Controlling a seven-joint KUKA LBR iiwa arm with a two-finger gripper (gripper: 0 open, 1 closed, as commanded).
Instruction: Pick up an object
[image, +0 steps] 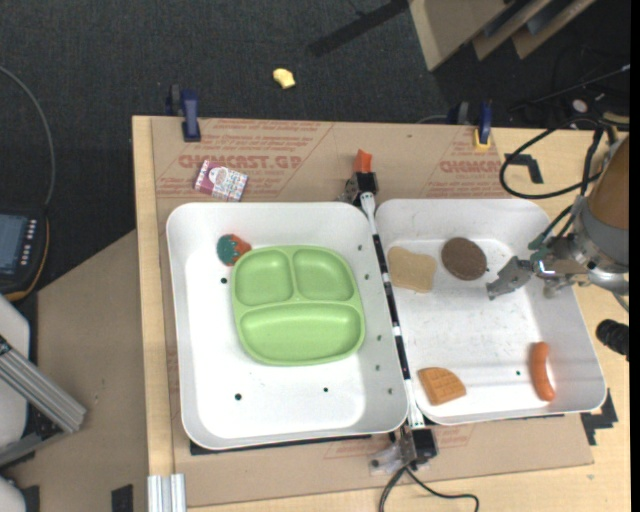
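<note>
A: Where does the gripper (515, 277) sit?

B: Over the right bin (500, 385), at its right side, with the grey finger tip pointing left toward the brown round piece (464, 257). Near it, not touching. Nothing lies between the fingers that I can make out, and how far apart they stand I cannot tell (one finger hides whatever is behind it).

A: So which object should it go for?

B: My judgement: the brown round piece, since it is nearest. The tan slice (413, 269) lies just beside that, toward the divider. The orange wedge (441, 385) is at the bin's near left corner and the sausage (543, 371) by the near right wall, both well apart from the gripper.

A: And the left bin (195, 330)?

B: It holds the green divided plate (297, 304) and a small red and green thing (233, 248) at the plate's far left corner. A long reach across, so I would leave those.

A: How to do the pick well?

B: Centre over the round piece, come straight down so the fingers straddle it, and close only when both are low beside its edge. It looks flat, so a high close would probably slip off. Keep clear of the tan slice, which could get nudged, then lift straight up and check that the piece comes along
</note>
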